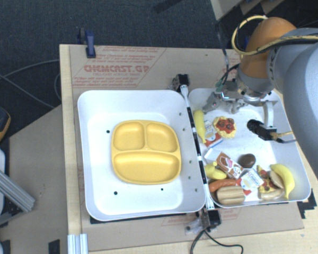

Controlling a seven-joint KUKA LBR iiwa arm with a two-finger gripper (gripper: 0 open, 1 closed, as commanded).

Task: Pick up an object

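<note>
Gripper hangs over the right bin's far end, whether spread or closed I cannot tell; nothing visibly held. Toy food lies heaped below it, within reach for grabbing.

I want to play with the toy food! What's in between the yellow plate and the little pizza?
In the camera view, the bins' touching walls and a yellow corn-like toy lie between the yellow plate and the pizza.

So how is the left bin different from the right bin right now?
The left bin holds a single yellow divided plate; the right bin holds many small toy foods, including a banana. The gripper is over the right bin, not the left. Both are shallow and white.
</note>
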